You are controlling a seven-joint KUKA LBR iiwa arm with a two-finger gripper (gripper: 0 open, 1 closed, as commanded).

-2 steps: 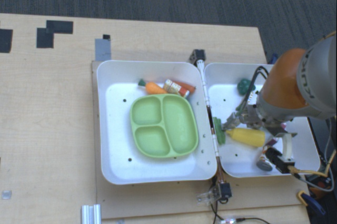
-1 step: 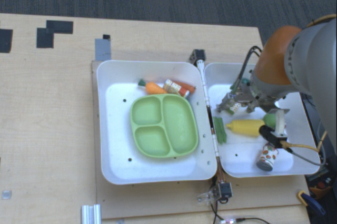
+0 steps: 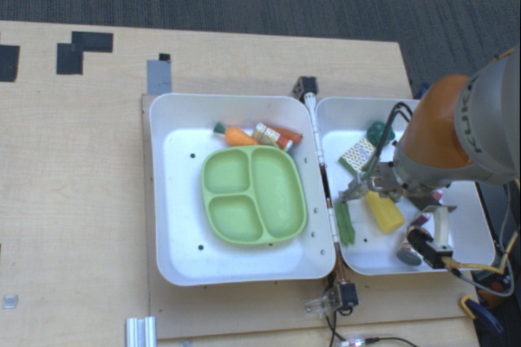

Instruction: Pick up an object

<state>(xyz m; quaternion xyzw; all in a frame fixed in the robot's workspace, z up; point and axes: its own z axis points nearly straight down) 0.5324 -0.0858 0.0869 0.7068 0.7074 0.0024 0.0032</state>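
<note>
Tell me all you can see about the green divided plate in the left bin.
The green plate is pale lime and looks like smooth plastic. It is a rounded rectangle with three compartments: one tall at the right, two smaller at the left. It lies flat, slightly rotated, in the middle of the left bin. A carrot-like toy lies by its upper edge.

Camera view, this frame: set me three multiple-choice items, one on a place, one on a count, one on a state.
1. Where does the green plate lie?
A. left bin
B. right bin
C. on the bench outside the bins

2. How many compartments does the plate have?
A. two
B. three
C. five

3. How does the plate sit?
A. flat, open side up
B. upside down
C. standing on edge

Answers: 1 A, it rests on the floor of the left bin. 2 B, ridges divide it into three. 3 A, its hollows face the camera.
</note>
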